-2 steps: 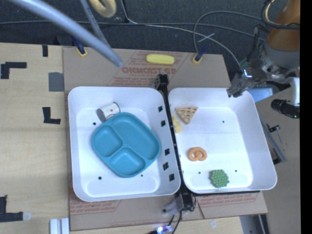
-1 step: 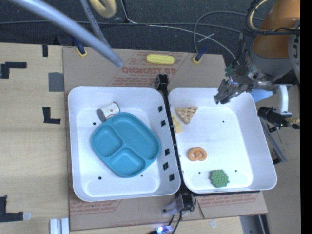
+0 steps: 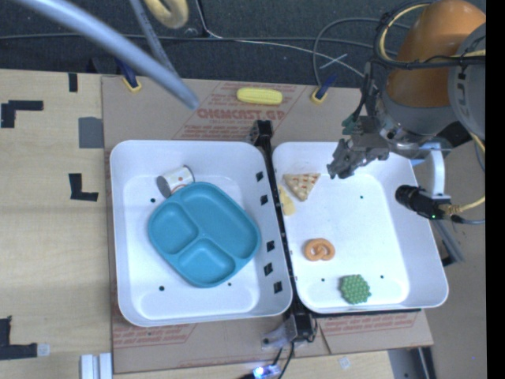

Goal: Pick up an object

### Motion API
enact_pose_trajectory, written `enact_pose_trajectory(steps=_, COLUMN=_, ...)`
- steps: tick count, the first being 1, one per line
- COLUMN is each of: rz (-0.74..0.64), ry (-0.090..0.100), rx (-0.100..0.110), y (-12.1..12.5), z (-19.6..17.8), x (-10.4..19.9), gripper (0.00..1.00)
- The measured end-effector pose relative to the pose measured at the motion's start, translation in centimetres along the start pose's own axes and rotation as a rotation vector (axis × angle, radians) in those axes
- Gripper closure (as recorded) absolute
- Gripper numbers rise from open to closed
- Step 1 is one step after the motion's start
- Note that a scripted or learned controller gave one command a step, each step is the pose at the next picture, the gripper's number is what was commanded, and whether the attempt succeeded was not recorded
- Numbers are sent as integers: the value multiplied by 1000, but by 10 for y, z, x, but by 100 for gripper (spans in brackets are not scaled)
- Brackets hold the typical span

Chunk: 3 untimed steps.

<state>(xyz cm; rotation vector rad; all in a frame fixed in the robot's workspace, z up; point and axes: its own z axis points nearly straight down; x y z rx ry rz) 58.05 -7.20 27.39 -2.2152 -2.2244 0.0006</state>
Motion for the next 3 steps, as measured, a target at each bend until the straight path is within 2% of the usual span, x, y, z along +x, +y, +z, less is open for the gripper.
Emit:
enact_pose_trajectory(steps=1, rz=0, ry=-1, rx=2, y=-26, z=17, x=46, gripper=100)
enact_pose_trajectory(steps=3, rz=-1, ry=0, rx=2, y=-57, z=32, x=128, gripper=100)
